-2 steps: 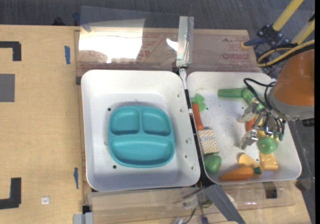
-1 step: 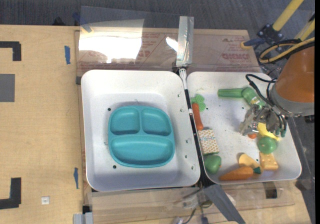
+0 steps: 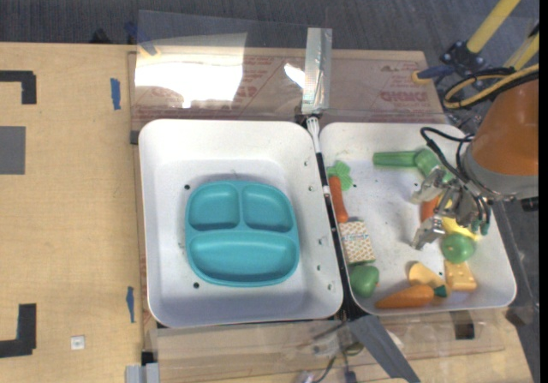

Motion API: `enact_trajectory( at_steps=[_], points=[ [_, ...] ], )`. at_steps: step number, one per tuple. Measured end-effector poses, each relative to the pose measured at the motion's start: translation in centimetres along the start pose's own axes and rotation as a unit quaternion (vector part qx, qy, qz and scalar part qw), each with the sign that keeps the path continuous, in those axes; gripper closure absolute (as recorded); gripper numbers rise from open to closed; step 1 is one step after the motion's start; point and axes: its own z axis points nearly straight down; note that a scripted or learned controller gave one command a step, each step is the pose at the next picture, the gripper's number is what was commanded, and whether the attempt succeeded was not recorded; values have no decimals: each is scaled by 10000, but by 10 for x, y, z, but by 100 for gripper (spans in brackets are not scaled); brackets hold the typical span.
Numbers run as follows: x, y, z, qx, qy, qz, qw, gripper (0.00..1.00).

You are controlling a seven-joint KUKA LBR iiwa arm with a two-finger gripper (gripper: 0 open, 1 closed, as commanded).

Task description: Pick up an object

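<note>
Camera view: gripper [image 3: 441, 212] low in right bin [image 3: 390, 193], just above green-yellow toy [image 3: 460, 245]; carrot [image 3: 409, 295] near, teal tray [image 3: 242, 231] well apart. Jaw state: cannot tell.

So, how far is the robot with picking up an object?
Done: the gripper is down in the right bin, among the toy food. In hand: I cannot tell if it holds anything. Left: lifting an item out; the carrot and the green ball lie on the bin floor.
</note>
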Motion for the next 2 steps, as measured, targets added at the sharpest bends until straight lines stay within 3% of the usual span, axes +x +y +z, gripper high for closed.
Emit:
enact_trajectory(
  at_steps=[1,2],
  points=[
    [6,-7,13,-3,61,674,9977,0],
    [35,-1,12,9,50,669,9977,0]
  ],
)
